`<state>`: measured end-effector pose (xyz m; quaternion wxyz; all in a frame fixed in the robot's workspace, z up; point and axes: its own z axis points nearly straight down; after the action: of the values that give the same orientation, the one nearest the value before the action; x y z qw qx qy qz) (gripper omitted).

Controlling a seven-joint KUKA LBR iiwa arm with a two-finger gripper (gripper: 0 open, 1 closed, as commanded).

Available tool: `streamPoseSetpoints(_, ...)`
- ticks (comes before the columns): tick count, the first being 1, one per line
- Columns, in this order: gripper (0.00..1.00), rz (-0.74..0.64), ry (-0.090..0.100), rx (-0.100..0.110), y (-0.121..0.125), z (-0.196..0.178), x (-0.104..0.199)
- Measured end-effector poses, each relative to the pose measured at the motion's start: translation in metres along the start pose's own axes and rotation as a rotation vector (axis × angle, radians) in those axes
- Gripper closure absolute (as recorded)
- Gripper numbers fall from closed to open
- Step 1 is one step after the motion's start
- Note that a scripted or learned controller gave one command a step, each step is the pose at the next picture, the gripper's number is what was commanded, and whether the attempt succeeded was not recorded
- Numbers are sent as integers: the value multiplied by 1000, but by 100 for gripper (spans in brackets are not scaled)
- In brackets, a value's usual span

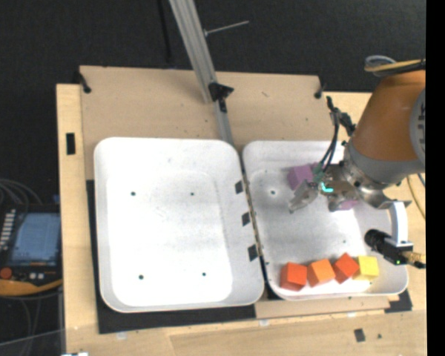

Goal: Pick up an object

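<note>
Jaws spread apart, nothing seen between them, hanging over the middle of the right bin [274, 154] toward its far right part, tips pointing down at the bin floor. Purple block [300, 175] just beyond the left jaw tip, toward the right bin's far wall, partly hidden by the jaws; touching or not, cannot tell. Small purple patch [346, 205] peeping out beside the right jaw tip, too hidden to tell whether a second block or part of the first. Four more blocks in a row along the right bin's near wall, close together: red-orange block [294, 275] at the left end, orange block [321, 271] next, red block [345, 266] tilted after it, yellow block [368, 265] at the right end near the corner. All four well apart from the jaws. Arm [389, 124] reaching in over the right bin's right rim, orange band bulking above the grey wrist, cables hanging alongside it. Left bin [126, 162] side by side with the right bin, rims touching, a few dark dots on its floor. Black clips [245, 217] along the seam at the right bin's left rim. Both bins on the table [70, 199], brown board under them. Slanted metal post [196, 43] rising from the far left corner of the right bin. Blue-screened pendant [30, 243] far to the left of the right bin, off the table.
</note>
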<state>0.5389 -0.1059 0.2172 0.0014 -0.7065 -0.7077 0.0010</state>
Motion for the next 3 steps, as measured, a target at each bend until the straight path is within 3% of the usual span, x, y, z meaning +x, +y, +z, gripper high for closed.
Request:
streamPoseSetpoints(1, 0, 3, -1, -5, 1, -2, -1)
streamPoseSetpoints(3, 0, 3, -2, -1, -5, 119, -9)
